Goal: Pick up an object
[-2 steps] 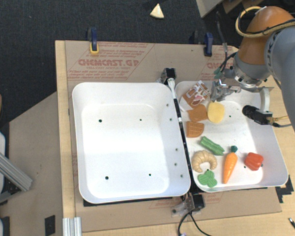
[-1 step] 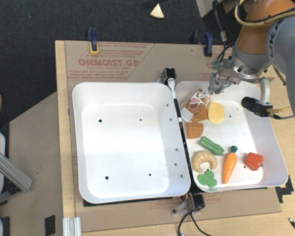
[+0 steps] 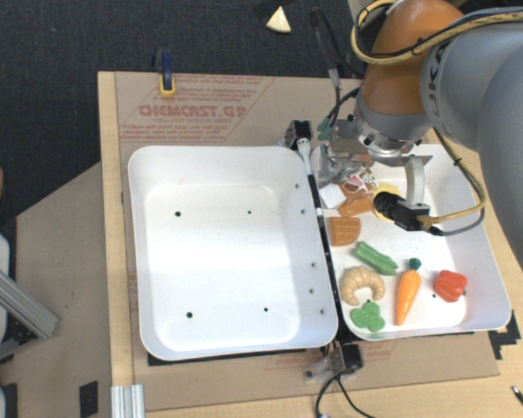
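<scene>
My gripper (image 3: 338, 169) hangs low over the far left corner of the right bin (image 3: 484, 273), close to the wall between the bins. Just below and right of it lie a small red-and-white piece (image 3: 360, 181) and a brown bread-like piece (image 3: 357, 205). An orange waffle (image 3: 343, 230) sits nearer the front, against the dividing wall. Nothing can be seen held in the gripper.
Further forward in the right bin lie a green pea pod (image 3: 375, 258), a croissant (image 3: 362, 283), a carrot (image 3: 407, 294), a red pepper (image 3: 451, 286) and a green leafy piece (image 3: 368, 319). The left bin (image 3: 148, 181) stands beside it.
</scene>
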### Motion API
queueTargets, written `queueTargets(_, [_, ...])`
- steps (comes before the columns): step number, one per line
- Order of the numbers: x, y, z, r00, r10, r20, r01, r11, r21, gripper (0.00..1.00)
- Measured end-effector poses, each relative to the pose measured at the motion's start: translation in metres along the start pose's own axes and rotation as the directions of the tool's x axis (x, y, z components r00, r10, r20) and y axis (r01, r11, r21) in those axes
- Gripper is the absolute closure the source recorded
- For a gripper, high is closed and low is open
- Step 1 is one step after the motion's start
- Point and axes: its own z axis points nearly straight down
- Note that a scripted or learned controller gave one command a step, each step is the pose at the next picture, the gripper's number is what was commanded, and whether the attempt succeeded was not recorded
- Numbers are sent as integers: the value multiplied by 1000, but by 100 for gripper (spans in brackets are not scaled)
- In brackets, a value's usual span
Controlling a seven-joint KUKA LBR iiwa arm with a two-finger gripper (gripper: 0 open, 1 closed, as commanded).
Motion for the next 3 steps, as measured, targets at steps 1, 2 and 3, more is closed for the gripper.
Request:
queueTargets(1, [48, 44, 1, 1000, 4, 5, -4, 1000, -9, 100])
queueTargets(2, [45, 43, -9, 1000, 7, 5, -7, 1000, -8, 100])
queueTargets(3, [46, 42, 2, 1000, 8, 5, -8, 1000, 0, 100])
